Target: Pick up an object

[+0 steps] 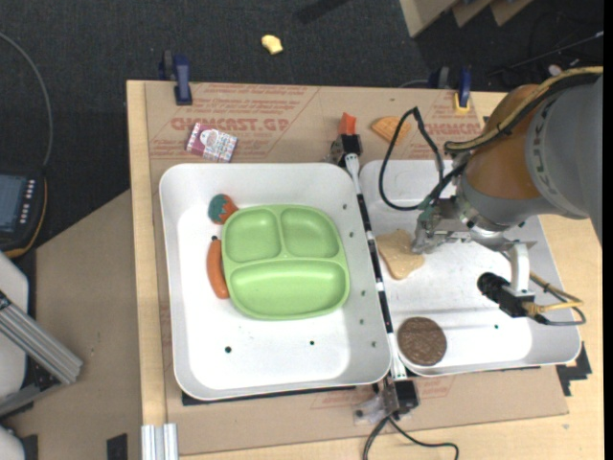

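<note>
Both bins [192,286] are plain white, sitting on a tan bench [287,123] with reddish lettering printed across it. The divided plate [284,262] is light green. Next to it there's an orange sausage-shaped toy [217,268] and a little teal and red-orange thing [222,208]. In the other bin, a pale tan slice [398,257] and a dark brown round disc [421,340]. The arm [536,161] is grey with an orange band. Blue clamps [180,78] at the back edge, and a pink and white packet [211,142] too.
</note>
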You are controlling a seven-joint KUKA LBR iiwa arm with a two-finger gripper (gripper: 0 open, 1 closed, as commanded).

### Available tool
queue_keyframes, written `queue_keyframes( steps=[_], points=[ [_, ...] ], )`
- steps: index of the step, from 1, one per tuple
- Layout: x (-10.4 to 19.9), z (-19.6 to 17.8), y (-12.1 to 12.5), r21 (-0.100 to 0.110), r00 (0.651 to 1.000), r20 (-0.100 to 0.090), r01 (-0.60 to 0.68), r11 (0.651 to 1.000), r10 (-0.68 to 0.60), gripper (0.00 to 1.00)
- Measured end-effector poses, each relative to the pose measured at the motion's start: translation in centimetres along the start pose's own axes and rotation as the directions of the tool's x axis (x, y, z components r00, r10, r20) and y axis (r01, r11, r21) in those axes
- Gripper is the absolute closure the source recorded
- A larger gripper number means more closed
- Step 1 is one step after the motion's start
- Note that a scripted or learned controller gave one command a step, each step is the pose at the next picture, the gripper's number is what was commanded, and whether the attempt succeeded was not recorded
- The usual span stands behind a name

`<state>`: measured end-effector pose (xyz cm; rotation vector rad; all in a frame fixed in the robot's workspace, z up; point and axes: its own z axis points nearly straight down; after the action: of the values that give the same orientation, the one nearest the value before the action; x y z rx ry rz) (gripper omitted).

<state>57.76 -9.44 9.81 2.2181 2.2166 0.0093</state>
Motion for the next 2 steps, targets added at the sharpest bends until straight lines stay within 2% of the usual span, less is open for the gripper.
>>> queue_keyframes(
  steps=[1, 2],
  points=[
    [-3.97, -9.77, -0.6, -0.001, 1.0, 0.004, -0.003, 1.0, 0.003, 1.0],
    [-3.71, -9.16, -0.69, 0.007, 1.0, 0.001, 0.0, 1.0, 0.0, 0.0]
  ],
)
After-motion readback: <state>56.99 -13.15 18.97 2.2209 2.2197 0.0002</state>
